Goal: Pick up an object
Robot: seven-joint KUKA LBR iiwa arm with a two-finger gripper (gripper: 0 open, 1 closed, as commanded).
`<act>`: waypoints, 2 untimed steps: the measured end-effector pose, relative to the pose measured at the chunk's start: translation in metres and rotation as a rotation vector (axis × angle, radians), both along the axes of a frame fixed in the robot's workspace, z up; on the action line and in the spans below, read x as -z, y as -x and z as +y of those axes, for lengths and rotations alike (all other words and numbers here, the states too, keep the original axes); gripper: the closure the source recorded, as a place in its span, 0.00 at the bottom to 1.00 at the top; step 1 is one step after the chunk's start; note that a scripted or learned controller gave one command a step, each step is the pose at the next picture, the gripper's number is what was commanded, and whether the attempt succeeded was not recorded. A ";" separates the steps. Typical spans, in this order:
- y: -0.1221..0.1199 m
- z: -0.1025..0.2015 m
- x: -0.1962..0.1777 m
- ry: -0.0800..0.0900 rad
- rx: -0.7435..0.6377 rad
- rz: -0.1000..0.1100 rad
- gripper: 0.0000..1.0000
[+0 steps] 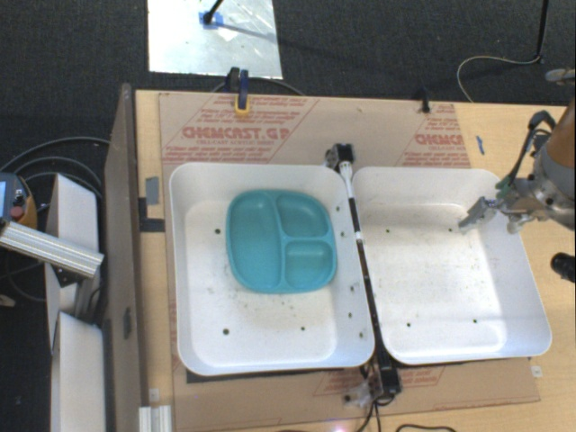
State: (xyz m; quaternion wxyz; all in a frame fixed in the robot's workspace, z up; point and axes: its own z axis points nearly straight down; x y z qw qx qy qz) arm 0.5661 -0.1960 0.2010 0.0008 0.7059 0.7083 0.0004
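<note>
Camera view: you are looking down on two white bins set side by side on a cardboard-covered bench.
Plate: the one thing to pick, a teal divided plate (281, 241), lies flat in the left bin (193, 331), towards its middle and a little to the far side.
Right bin: the right bin (522, 331) shows bare floor with small dark specks.
Arm: the arm (560, 165) reaches in from the right, over the far right part of the right bin.
Gripper: the gripper (475, 214) hangs above the right bin's far right area, pointing left, well apart from the plate.
Pincer state: you cannot tell from this angle whether it is spread or pressed together; nothing shows between its tips.
Step in hand: by my reading, the approach; no grasp is made.
Next move: you would need to carry the gripper left across the divider between the bins, then come down on the plate's rim, since a flat plate gives little else to pinch.
</note>
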 end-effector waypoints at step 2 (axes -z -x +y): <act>-0.087 0.029 0.116 0.004 -0.002 -0.009 0.00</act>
